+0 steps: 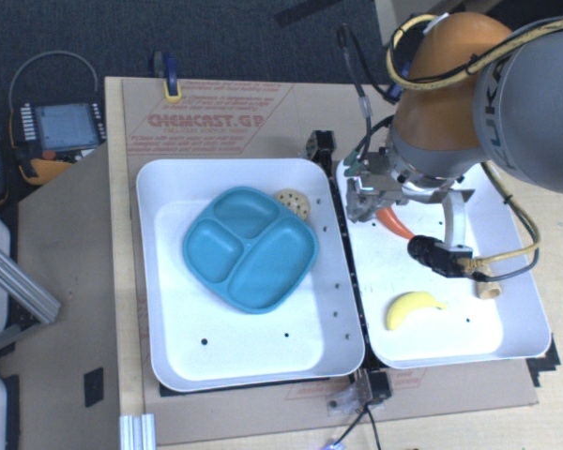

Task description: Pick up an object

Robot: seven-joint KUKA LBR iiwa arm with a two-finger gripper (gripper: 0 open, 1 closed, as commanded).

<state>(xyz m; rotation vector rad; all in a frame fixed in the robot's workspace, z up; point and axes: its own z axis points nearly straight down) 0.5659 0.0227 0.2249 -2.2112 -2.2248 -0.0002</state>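
In the right bin a yellow banana lies near the front. An orange carrot-like piece pokes out from under the arm's wrist near the bin's left wall. A small tan block rests toward the right side. My gripper hangs low over the back left part of the right bin, just left of the orange piece. The wrist hides most of it. In the left bin sits a blue divided plate, with a round cookie at its back right edge.
The grey arm with its orange band covers the back of the right bin. A black cable fitting and yellow cable hang over the bin's middle. A ridge with black clips separates the two bins. Cardboard lies under both.
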